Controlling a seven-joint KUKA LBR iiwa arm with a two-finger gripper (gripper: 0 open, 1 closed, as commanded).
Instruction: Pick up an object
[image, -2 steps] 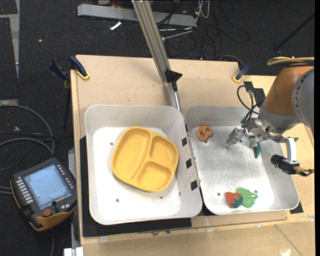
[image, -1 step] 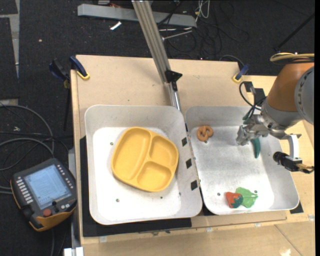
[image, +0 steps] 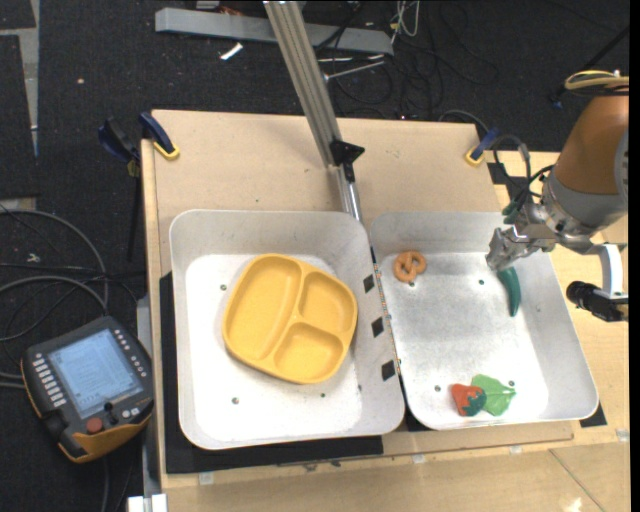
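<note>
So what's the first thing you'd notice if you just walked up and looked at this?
Probably the big yellow plate with three sections, sitting in the left bin. Next, the gripper at the right bin's far right, with a teal object hanging just below it. A small pretzel lies near that bin's top left, and a red and green toy near its front edge.

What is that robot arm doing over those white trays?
The robot arm is reaching into the right bin to pick something up. Its gripper sits at the top of a teal green toy, which hangs just under it. A small pretzel lies near the bin's back left, and a red and green toy lies near the front. The left bin holds a yellow divided plate.
</note>
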